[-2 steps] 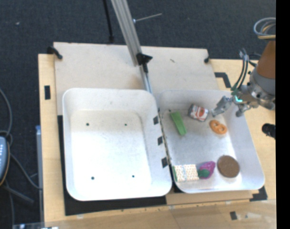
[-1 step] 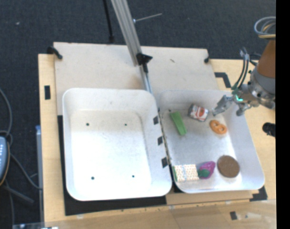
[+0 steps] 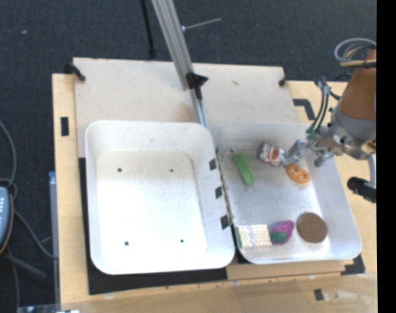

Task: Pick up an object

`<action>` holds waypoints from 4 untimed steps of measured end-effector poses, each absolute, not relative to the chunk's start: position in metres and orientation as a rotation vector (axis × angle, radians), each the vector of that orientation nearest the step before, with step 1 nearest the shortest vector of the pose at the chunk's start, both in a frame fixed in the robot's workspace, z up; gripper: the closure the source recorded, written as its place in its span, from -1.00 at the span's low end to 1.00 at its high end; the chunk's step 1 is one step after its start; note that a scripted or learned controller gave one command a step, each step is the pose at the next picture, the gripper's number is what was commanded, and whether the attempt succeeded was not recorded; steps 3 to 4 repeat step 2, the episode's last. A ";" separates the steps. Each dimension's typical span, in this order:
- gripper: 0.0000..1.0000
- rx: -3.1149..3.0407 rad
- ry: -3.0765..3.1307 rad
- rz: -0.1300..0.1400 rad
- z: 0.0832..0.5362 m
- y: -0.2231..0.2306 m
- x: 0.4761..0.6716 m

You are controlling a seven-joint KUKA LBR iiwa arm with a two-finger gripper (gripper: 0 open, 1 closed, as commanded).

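Camera view: gripper (image 3: 306, 153) sits low over the right bin (image 3: 344, 194), upper right part, between the red-and-white can-like object (image 3: 271, 153) and the orange piece (image 3: 298, 173). Fingers look spread apart, nothing seen between them, so no hold yet. Likely target is the orange piece just below the fingertips, or the can just to the left; can't tell which.

Risks, my read: two things so close to the tips means a finger could land on top of one rather than beside it, or push one away while closing on the other. The can lies on its side and would probably roll off if nudged. The orange piece is small and low, easy to close above it and come up empty.

Elsewhere in the right bin: green block (image 3: 243, 168), brown disc (image 3: 311, 227), purple item (image 3: 282, 231), patterned box (image 3: 254, 236), all well apart from the gripper. Left bin (image 3: 93, 194) is not involved.
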State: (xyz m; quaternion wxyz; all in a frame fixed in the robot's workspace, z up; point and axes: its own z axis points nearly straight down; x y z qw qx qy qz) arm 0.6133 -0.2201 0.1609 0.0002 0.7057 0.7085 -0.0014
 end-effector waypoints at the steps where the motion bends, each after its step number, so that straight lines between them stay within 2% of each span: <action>1: -1.00 2.216 2.218 -0.002 0.102 -0.226 0.612; 4: -1.00 2.214 2.216 0.003 0.105 -0.228 0.615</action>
